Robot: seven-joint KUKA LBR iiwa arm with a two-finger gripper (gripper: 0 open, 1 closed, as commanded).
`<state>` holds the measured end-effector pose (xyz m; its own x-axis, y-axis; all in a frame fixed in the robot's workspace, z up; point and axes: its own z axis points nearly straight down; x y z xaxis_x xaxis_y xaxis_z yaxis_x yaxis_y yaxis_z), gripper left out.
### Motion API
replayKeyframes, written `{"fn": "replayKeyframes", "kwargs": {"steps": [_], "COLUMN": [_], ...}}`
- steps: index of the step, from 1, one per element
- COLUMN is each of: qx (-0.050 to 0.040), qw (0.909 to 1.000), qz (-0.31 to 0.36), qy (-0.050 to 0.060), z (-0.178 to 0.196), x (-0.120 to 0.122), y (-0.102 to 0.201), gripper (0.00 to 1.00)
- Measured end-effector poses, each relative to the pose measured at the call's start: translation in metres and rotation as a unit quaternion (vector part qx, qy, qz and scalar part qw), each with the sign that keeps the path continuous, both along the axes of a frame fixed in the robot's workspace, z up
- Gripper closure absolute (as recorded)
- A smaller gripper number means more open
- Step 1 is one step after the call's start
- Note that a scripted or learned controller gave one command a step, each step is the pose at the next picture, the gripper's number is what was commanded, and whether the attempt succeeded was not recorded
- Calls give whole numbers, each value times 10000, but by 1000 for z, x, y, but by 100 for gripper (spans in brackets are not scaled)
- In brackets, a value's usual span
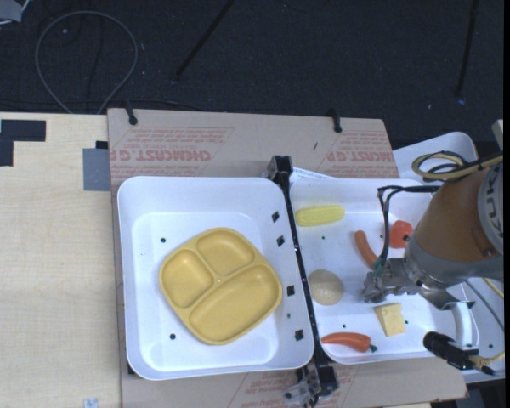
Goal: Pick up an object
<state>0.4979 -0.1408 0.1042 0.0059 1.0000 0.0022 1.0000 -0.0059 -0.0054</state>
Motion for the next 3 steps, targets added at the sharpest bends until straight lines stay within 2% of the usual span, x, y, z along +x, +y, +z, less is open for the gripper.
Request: {"fn": "replayKeyframes", "kwargs": {"steps": [2,3], "qx": [-13,0], "qw": [10000,10000], "qz": [36,53], "qy": [-40,-23], "z": [108,120], "x": [-7,-6], "y": [-5,48], "gripper": [100,100]}}
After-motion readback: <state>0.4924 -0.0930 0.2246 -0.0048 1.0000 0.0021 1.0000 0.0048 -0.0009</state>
